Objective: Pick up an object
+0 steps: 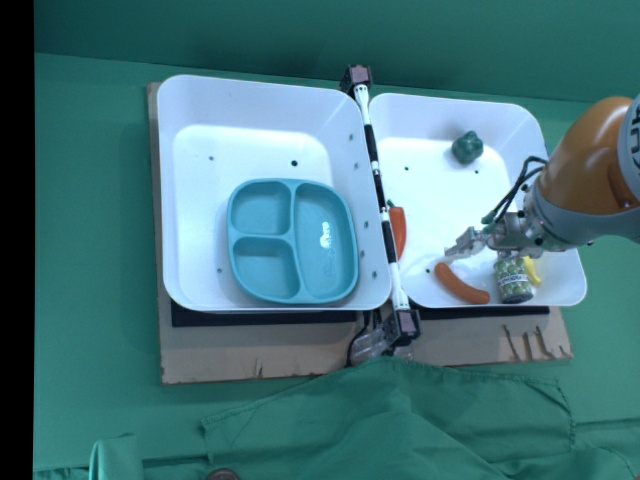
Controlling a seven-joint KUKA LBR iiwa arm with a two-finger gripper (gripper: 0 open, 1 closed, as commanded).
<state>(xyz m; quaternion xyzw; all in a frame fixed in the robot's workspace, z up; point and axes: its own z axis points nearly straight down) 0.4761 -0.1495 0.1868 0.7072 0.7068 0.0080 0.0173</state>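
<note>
Sausage [461, 282] lay in right bin [560, 290], near front wall, just below my claw [472, 244]. Jar [513, 276] stood just beside it, yellow piece [531, 271] touching jar. My claw hung low over bin floor, jaws spread somewhat, nothing between them (sausage looked the likeliest pick, my guess). Carrot [398, 230] lay by divider, green lump [467, 147] well apart at back. Teal plate [292, 241] sat in left bin [190, 108]. Pick not yet made: descent, closing, lift all remained.

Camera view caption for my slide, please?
Gripper hovers over right bin near sausage and jar.
</note>
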